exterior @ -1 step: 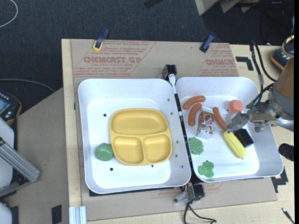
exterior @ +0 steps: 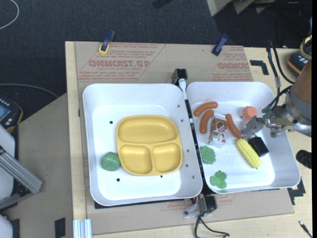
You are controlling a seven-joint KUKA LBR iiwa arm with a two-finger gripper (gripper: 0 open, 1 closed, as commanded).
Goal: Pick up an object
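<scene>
My gripper point(exterior: 255, 135) reaches in from the right over the right bin point(exterior: 282, 175), low above its floor, and looks open. One grey finger point(exterior: 251, 125) and one black finger point(exterior: 258, 146) stand apart with nothing held between them. A yellow corn cob point(exterior: 248, 153) lies just left of and below the black finger. Close by are a red sausage point(exterior: 233, 125), a salmon-coloured round piece point(exterior: 250, 112) and a small printed packet point(exterior: 218, 132). Two more sausages point(exterior: 205, 107) point(exterior: 205, 122) lie further left.
A green ridged piece point(exterior: 208, 155) and a green broccoli-like toy point(exterior: 218, 179) sit at the right bin's front left. The left bin point(exterior: 94, 113) holds a yellow divided plate point(exterior: 148, 144) and a green ball point(exterior: 110, 161). Cables hang at the far right.
</scene>
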